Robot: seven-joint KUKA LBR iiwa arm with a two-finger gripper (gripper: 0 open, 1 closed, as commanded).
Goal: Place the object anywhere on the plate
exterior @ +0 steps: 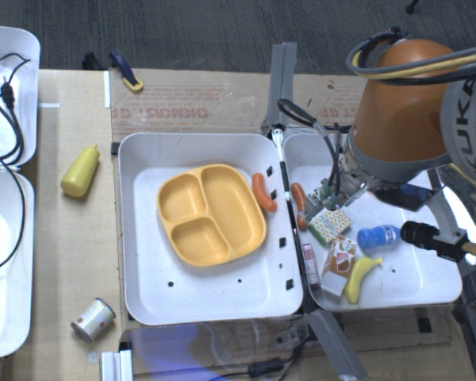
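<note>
Arm (404, 101) low over right bin (428, 288) (gripper (333, 195) seemingly near box (330, 225))

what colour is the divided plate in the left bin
Yellow-orange all over, with three compartments. The plate shows best in the camera view.

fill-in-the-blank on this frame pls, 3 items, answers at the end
1. The yellow plate has ___ compartments.
2. The plate lies in the ___ bin.
3. The banana lies in the right bin, and the blue bottle lies in the ___ bin.

Missing words: three; left; right
</note>
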